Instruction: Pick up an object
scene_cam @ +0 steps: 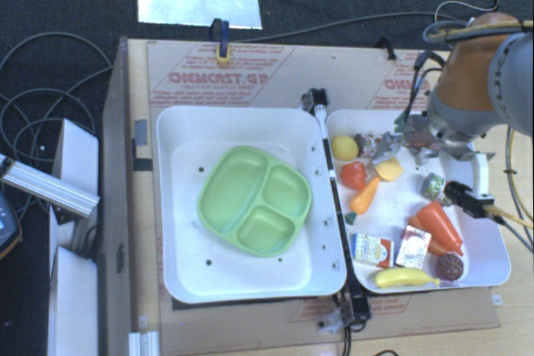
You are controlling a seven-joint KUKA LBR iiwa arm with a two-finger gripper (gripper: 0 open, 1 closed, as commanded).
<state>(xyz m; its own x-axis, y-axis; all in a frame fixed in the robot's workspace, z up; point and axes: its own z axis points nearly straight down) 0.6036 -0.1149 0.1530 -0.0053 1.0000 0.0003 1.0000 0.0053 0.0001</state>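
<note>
At centre we see the left bin [167, 204] holding a green divided plate [254, 200]. The right bin [492, 263] carries toy food: lemon [345, 147], carrot [365, 195], banana [405, 278]. The gripper [385, 147] hovers beside the lemon; its state we cannot tell.

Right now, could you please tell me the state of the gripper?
Gripper: low over the right bin near the yellow lemon; open or closed cannot be told.
</note>
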